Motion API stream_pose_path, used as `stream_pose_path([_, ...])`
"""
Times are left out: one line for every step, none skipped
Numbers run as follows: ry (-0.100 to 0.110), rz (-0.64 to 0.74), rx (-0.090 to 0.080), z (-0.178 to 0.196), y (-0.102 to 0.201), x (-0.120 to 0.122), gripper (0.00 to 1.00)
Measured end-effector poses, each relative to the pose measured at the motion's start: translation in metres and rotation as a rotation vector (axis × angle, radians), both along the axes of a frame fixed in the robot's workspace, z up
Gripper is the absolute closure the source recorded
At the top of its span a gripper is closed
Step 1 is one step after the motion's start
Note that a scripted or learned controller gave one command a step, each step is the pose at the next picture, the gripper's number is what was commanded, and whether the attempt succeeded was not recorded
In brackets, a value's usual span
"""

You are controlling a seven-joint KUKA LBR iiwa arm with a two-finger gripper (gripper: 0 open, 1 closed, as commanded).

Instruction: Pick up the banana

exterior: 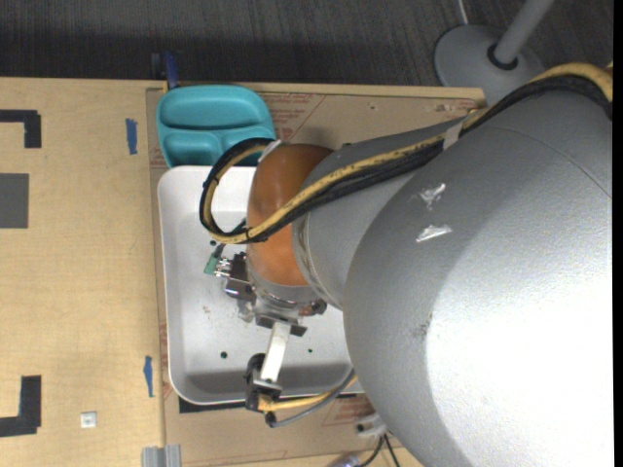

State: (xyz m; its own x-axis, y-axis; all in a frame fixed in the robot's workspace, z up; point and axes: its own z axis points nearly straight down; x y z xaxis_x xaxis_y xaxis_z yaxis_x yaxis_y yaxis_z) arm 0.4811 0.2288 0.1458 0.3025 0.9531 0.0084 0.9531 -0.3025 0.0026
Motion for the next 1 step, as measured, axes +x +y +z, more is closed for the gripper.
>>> stream_pose_path([0.010, -0.112, -0.007, 0.0108, -0.0912, -0.0025, 1.00])
